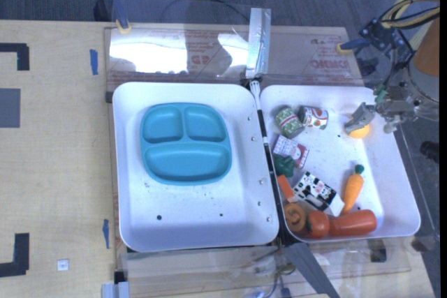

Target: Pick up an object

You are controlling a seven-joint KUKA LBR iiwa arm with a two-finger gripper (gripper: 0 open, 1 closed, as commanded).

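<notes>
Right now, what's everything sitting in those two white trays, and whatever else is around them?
Sectioned plastic plate: one, blue, left bin.
Toy carrot: one, orange, right bin, near right.
Toy sausage: one, red, right bin's near edge.
Cow-patterned carton: one, black-white, right bin middle.
Small can: one, red-white, right bin, far side.
Small yellow object: one, under the gripper.
Gripper: one, grey, over right bin's far right.

Pale wooden worktop (49,150) with two bins
A blue three-compartment plastic tray (186,142) lies in the left shallow white bin (133,220); a clear plastic sheet (181,52) stands behind it, with blue tape strips (93,61) on the wood.
</notes>
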